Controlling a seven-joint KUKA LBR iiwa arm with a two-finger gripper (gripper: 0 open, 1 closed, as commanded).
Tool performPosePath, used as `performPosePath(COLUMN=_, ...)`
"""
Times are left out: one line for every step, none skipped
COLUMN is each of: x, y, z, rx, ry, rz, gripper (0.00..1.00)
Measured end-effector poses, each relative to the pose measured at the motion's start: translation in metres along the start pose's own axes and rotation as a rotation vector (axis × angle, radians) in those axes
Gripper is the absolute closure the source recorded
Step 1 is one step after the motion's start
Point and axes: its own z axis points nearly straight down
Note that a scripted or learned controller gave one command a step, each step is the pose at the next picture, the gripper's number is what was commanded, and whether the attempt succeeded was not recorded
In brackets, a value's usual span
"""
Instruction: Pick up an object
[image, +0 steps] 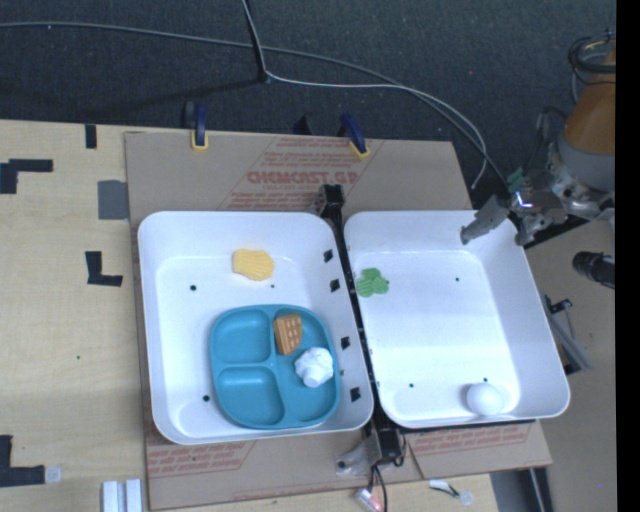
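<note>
The object to pick up is not fixed by the task, so we describe each candidate by its place from the gripper (503, 215), which hangs over the far right corner of the right bin (530, 290). One grey finger (482, 222) points down and to the left; we cannot tell if the gripper is open or closed, and we see nothing between its fingers.

Farthest to the left of the gripper, in the left bin (160, 300), lies a yellow piece (253, 264), a little wider than tall, its long axis about left to right. Nearer to us sits a blue divided tray (235, 385). In its upper right compartment there is a waffle-like brown piece (288, 333), with its long axis running away from us and slightly tilted. Just below it a white crumpled lump (314, 367) rests at the tray's right side, on the border between compartments.

In the right bin, a small green object (372, 283) lies left of the gripper and a little nearer to us, close to the bin's left wall. A white ball (486, 398) rests well below the gripper, near the front wall.

Both bins stand on a cardboard sheet (290, 175) with red print, held by two clamps (200, 128) at its far edge. The sheet lies on a wooden bench (60, 330) with black tape marks. Behind is a dark floor, crossed by a thin cable (330, 68).
</note>
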Motion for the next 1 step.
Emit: performPosePath(x=0.0701, y=-0.0484, z=-0.0052, rx=0.0, ry=0.001, rz=-0.004, gripper=0.0)
